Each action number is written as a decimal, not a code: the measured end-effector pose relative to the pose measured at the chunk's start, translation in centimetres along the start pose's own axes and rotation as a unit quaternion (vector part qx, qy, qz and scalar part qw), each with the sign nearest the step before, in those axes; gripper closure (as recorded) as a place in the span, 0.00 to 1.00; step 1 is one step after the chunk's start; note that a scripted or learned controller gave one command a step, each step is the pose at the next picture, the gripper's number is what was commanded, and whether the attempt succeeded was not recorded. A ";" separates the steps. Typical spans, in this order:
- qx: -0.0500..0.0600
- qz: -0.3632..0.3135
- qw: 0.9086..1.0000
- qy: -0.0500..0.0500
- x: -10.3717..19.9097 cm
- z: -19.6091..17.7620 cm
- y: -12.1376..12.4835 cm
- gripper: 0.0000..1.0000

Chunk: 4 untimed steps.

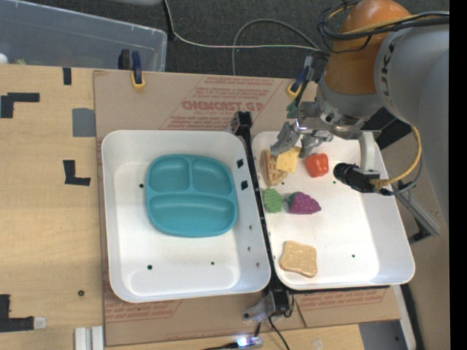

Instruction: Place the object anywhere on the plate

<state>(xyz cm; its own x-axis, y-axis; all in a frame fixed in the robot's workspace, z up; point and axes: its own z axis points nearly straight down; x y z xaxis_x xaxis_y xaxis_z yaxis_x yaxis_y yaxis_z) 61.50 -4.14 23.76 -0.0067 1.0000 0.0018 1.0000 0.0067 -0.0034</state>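
Risky: pincer (298,141) over cheese (287,161), grip state unclear; crowded cracker (271,169) could spoil the pick, plate (192,196) far left.

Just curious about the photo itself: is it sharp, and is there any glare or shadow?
Camera view: evenly lit and mostly sharp; the white bins look bright, nearly washed out; soft shadow under the teal plate; the gripper looks slightly blurred.
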 end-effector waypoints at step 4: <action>-0.001 0.000 1.000 -0.001 22.8 0.7 -1.5 1.00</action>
<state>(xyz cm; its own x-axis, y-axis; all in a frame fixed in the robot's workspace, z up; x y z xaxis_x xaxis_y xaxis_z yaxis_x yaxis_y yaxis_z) 59.85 18.64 23.11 -0.0062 1.0000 0.0003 1.0000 0.0062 -0.0016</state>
